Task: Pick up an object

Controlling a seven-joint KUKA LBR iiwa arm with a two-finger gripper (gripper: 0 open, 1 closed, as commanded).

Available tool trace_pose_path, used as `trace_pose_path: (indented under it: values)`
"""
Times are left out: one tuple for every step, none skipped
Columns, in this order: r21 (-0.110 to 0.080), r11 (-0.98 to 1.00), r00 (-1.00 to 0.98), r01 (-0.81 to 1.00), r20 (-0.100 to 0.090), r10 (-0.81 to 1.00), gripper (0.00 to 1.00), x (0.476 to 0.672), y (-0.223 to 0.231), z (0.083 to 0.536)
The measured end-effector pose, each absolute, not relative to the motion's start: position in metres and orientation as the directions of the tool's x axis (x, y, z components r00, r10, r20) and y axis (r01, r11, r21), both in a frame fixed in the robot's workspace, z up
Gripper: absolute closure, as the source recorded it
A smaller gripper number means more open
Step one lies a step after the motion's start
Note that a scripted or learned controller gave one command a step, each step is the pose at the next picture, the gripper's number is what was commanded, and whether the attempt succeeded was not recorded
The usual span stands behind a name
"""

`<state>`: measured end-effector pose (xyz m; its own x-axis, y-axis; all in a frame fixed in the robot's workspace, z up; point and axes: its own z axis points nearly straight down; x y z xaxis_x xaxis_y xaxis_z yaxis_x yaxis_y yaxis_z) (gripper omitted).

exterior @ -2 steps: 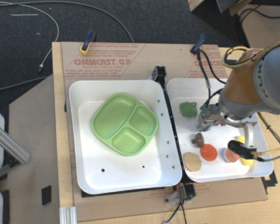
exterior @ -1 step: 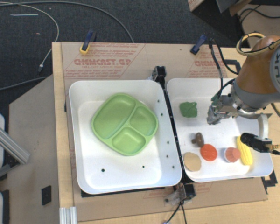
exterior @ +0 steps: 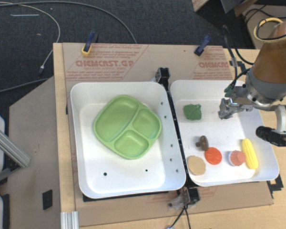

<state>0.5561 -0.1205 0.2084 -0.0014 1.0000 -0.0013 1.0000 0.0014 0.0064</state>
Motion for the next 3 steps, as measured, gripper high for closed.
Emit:
trace_pose_path:
  values:
    - [0.003,0.004,-0.004,1.0,0.001,1.0,1.0,0.583,-0.067,0.213]
    - [0.002,0.005,-0.005,1.0,0.001,1.0,1.0,0.596,-0.017,0.207]
    - [0.004,0.005,-0.005,1.0,0.001,1.0,1.0,0.613,0.037,0.225]
